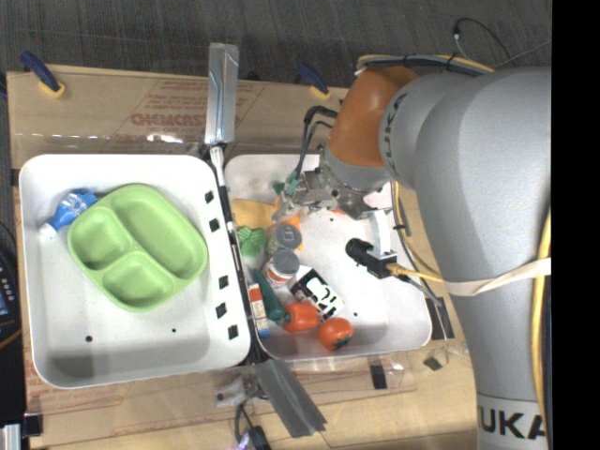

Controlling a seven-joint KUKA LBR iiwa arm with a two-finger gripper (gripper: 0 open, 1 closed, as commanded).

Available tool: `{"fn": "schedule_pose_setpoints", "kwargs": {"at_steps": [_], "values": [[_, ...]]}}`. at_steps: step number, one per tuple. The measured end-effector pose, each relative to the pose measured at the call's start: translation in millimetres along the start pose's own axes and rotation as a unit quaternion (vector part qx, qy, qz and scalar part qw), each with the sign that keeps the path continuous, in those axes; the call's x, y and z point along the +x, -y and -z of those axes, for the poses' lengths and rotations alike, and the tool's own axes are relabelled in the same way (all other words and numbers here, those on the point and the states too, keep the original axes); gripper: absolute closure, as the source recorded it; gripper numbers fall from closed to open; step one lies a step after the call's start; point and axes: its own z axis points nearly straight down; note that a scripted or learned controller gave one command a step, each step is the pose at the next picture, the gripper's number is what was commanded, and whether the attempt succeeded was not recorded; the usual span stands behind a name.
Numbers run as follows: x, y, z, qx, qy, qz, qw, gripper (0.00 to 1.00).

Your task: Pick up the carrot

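Fingers (289,188), state cannot be told, hang just above the carrot (287,220) among clutter in the arm-side bin (398,293); judged light, rigid and slippery, best pinched across mid-body.

Arm (469,204) enters from the right of the camera view, grey bulk filling that side. Orange band (361,120) sits above the wrist, which bends downward and leftward. Pincer (298,195) is low, pointing down-left; its tip is partly hidden, finger state unreadable.
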Motion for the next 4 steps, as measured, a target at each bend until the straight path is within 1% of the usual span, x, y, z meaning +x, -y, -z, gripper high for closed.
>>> {"fn": "schedule_pose_setpoints", "kwargs": {"at_steps": [1,2,3,4], "values": [[50.4,-31.9,114.4,-0.003,0.000,0.037,0.9993,1.00],[50.5,-31.2,112.8,-0.001,0.000,0.037,0.9993,0.00],[56.1,-35.2,88.7,0.000,-0.001,0.064,0.9979,0.00],[10.1,-10.8,-12.0,0.000,0.000,0.106,0.9943,0.00]]}}
